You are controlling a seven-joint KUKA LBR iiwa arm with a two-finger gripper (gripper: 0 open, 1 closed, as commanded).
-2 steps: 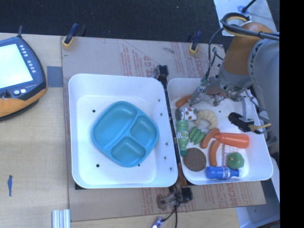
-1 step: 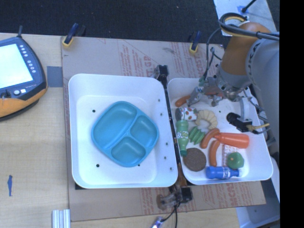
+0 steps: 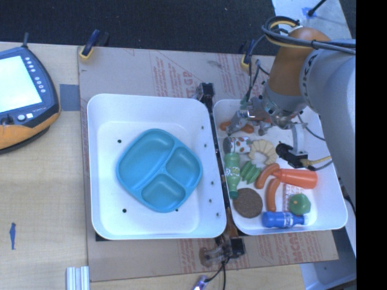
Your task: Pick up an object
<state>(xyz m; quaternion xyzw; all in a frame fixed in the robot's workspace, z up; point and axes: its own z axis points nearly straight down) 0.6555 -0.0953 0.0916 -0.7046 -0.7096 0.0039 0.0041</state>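
From the overhead camera, we see our gripper low over the right bin's far corner; how far it is open we cannot tell. Crowding is our risk: the fingers could wedge or nudge neighbours. The cream shell-shaped toy lies just beside it, toward the bin's middle.
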